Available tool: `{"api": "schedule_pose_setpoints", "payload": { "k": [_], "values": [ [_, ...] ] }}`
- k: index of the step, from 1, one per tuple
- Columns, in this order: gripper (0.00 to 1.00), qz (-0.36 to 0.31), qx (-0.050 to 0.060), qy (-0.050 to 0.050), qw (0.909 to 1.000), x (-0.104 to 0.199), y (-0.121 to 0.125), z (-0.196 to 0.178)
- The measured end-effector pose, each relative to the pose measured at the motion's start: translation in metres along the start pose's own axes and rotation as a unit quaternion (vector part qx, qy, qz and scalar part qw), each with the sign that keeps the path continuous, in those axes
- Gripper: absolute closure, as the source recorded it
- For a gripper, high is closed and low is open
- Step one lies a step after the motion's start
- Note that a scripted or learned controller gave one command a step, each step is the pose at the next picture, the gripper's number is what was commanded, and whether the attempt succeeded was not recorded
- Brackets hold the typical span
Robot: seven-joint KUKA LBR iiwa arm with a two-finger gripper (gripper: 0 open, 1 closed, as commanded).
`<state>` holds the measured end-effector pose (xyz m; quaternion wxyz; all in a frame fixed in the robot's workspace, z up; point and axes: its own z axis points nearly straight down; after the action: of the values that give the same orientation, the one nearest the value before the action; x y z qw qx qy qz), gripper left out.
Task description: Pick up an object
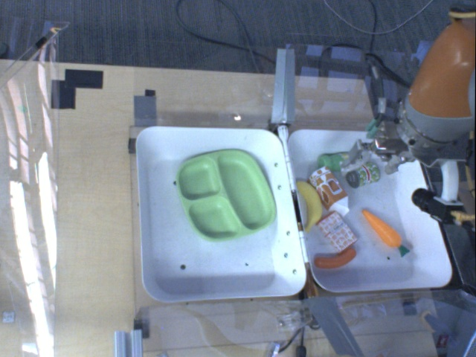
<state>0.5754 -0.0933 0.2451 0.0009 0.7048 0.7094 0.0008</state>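
- My gripper (370, 157) hangs over the far part of the right bin (428, 274), reaching in from the right edge; my orange band (446, 58) sits above it at the far right corner.
- I cannot tell from this view how the gripper is set, nor whether it holds anything.
- A green bottle (332, 160) and a small can (368, 173) lie just beside the gripper, near the far edge of the right bin.
- A brown carton (329, 184) lies toward the bin's left wall, with a banana (312, 203) beside it along that wall.
- A red-checked packet (338, 231) sits near the middle, and a sausage (335, 259) lies near the front edge.
- A carrot (383, 231) lies toward the right side, apart from the others.
- The left bin (160, 274) carries a green divided plate (225, 193) at its middle.
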Motion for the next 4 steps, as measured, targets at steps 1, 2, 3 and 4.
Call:
{"api": "schedule_pose_setpoints", "payload": {
  "k": [1,2,3,4],
  "values": [
    [0.0,-0.028,0.001,0.0,0.9996,-0.032,-0.07,0.063],
    [0.0,0.056,-0.003,0.0,0.9984,-0.094,-0.067,0.157],
    [0.0,0.028,-0.001,0.0,0.9996,-0.058,-0.04,0.116],
    [0.0,0.014,-0.003,0.0,0.9999,-0.093,-0.032,0.157]
  ]
}}
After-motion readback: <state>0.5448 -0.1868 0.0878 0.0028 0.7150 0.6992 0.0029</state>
